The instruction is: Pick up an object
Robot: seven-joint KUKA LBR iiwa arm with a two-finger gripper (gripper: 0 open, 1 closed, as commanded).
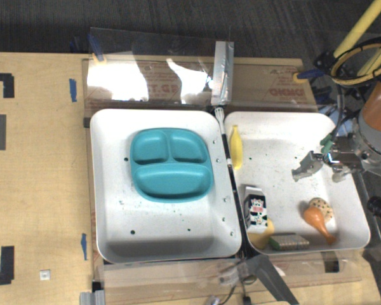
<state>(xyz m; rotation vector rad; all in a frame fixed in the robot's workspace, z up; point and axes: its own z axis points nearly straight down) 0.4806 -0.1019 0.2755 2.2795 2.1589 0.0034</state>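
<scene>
Lowest in the frame, a dark flat bar (289,241) lies by the right bin's (286,129) bottom rim, with a cow-print box (257,211) to its upper left. We see an orange gourd-like toy (318,217) at lower right; we judge it light, stiff and smooth, best pinched across its rounded body. Our claw (305,166) hangs above it, nothing between; its spread we cannot tell. Further left, a teal divided plate (171,164) sits in the other bin.

one fixed camera | above bench (32,170) | slanted downward | both bins (101,189) framed
</scene>
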